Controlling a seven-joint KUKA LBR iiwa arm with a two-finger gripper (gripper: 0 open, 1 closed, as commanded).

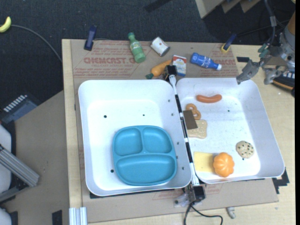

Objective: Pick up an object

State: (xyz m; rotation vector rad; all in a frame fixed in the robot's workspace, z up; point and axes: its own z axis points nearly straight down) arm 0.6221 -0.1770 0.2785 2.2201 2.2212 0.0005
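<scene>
End effector (pixel 248 73) hovers over the right bin's (pixel 262 107) far right corner, its fingers apart and clamped on nothing. Sausage (pixel 208 98), pretzel (pixel 192 112), cookie (pixel 244 149) and orange pumpkin (pixel 223 164) lie inside; left bin (pixel 93 125) holds a blue divided plate (pixel 144 154).

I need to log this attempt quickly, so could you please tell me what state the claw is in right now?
Claw: above the right bin's far right corner, nothing held; open or closed cannot be told.
</scene>
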